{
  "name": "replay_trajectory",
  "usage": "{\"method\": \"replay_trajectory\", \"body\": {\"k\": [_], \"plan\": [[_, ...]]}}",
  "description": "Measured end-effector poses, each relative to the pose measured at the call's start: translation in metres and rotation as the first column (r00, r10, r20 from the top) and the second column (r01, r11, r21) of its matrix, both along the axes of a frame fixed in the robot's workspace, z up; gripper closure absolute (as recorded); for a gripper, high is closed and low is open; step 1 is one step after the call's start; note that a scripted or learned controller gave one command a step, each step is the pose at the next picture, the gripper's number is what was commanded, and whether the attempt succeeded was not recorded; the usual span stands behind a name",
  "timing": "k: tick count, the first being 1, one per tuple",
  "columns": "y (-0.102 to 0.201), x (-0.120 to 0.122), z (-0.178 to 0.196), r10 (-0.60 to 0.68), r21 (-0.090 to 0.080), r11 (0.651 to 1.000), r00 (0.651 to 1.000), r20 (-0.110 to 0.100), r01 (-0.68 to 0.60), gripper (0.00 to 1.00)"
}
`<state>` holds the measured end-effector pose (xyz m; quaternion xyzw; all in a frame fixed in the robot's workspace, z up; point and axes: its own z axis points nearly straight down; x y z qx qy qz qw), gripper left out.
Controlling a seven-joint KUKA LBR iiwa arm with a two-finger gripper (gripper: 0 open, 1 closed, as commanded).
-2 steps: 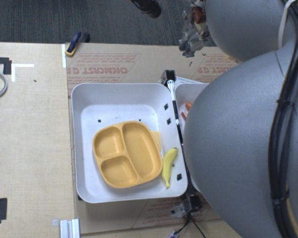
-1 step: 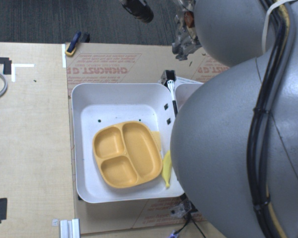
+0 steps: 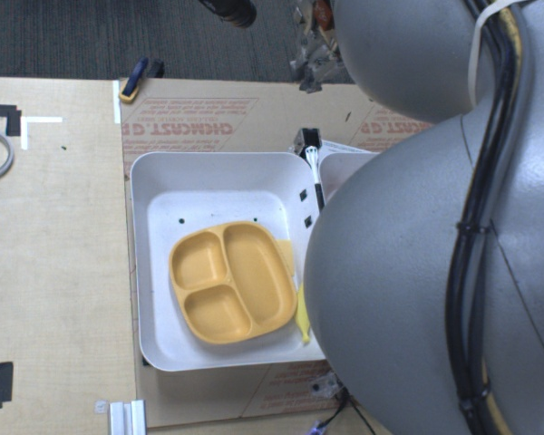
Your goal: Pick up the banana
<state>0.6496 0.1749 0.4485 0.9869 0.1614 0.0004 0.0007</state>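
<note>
In the left bin [image 3: 154,243] lie one yellow three-compartment tray [image 3: 233,281] and one banana [image 3: 302,315], partly hidden by the arm [image 3: 426,270].

Grey arm over two white bins

A yellow divided plate [image 3: 233,282] lies in the left bin [image 3: 154,243]; the banana [image 3: 302,314] lies just beside its right edge, partly hidden by the arm [image 3: 417,270].
</note>
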Motion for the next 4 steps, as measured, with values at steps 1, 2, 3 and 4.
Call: {"method": "replay_trajectory", "body": {"k": [1,2,3,4], "plan": [[0.038,0.0,0.02,-0.11,0.001,0.994,0.994,0.001,0.11,1.0],[0.054,-0.001,-0.003,0.097,0.0,0.995,0.995,-0.003,-0.097,1.0],[-0.008,-0.045,0.055,0.145,0.0,0.989,0.989,-0.003,-0.145,1.0],[0.005,-0.004,-0.031,-0.112,0.0,0.994,0.994,-0.002,0.112,1.0]]}}
